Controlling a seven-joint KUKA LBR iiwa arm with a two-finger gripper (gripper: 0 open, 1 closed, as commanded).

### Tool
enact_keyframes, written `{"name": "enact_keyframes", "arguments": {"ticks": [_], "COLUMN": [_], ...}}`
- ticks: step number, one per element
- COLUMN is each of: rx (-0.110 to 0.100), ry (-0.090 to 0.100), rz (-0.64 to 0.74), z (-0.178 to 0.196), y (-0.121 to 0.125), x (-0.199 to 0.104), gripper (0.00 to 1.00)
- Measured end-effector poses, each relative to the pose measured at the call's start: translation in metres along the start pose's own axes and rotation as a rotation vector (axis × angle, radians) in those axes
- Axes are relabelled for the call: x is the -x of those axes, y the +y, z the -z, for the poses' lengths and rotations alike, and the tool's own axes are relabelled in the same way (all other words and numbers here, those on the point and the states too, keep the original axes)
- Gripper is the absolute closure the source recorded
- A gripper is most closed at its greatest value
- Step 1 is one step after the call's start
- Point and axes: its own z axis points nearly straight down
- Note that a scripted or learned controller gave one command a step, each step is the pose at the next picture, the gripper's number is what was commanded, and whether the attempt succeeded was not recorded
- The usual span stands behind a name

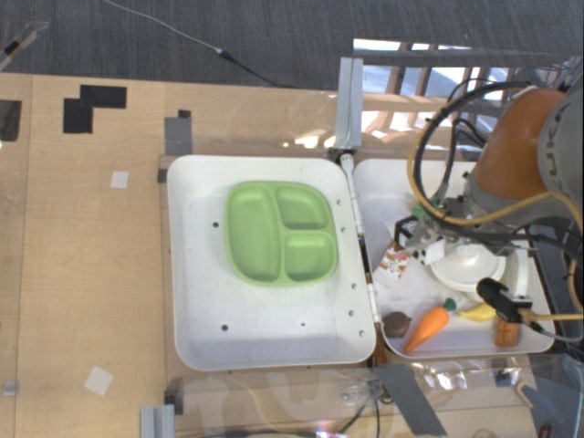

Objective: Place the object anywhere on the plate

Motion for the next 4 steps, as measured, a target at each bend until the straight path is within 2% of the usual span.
{"name": "enact_keyframes", "arguments": {"ticks": [1,2,3,4], "rx": [0.000,-0.001,0.004,0.003], "ry": [0.000,0.001,-0.001,0.000], "rz": [0.293,0.444,0.723,0.722], "z": [0.018,0.018,0.061,0.061], "y": [-0.025,-0.032,-0.052,-0.052], "x": [-0.053,-0.131,-0.150,-0.149], "gripper": [1.00,1.00,1.00,0.00]}}
